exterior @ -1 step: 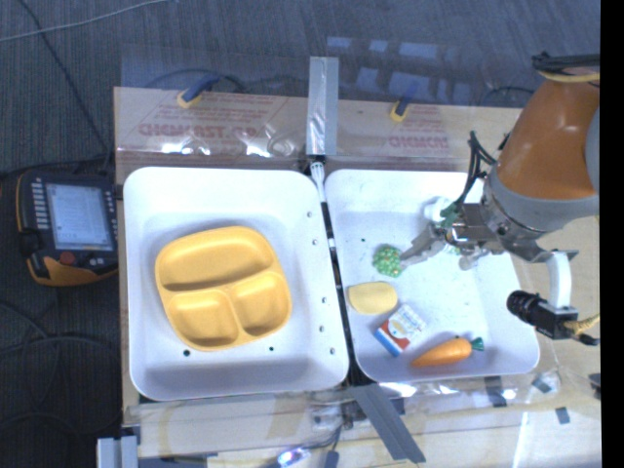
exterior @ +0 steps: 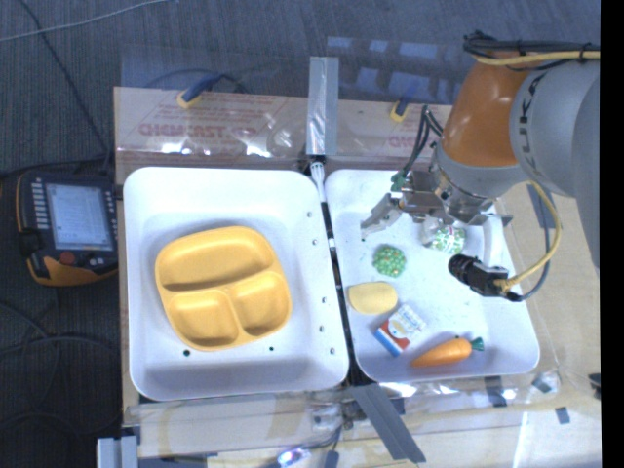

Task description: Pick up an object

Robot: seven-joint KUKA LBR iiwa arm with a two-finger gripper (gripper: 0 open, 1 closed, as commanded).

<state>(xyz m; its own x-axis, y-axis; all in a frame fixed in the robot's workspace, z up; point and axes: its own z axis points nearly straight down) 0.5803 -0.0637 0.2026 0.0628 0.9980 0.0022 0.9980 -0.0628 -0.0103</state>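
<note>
Nearest the camera in the right bin (exterior: pixel 517 354), a small orange carrot (exterior: pixel 444 352) is lying along the front wall; it is looking light, smooth and tapered, so a grip across its thick middle would probably be holding best. Just behind it, a little white carton (exterior: pixel 398 329) is sitting flat (stiff, likely sliding underfoot), touching a pale yellow rounded piece (exterior: pixel 371 297). Farther back, a green knobbly ball (exterior: pixel 389 259) is resting apart, probably soft and easy to pinch. Behind that, the gripper (exterior: pixel 421 207) is hovering over a speckled green-white object (exterior: pixel 447 238); one finger is splaying left, so it is looking released, holding nothing. The yellow tray (exterior: pixel 222 286) is lying in the left bin (exterior: pixel 136 291).
</note>
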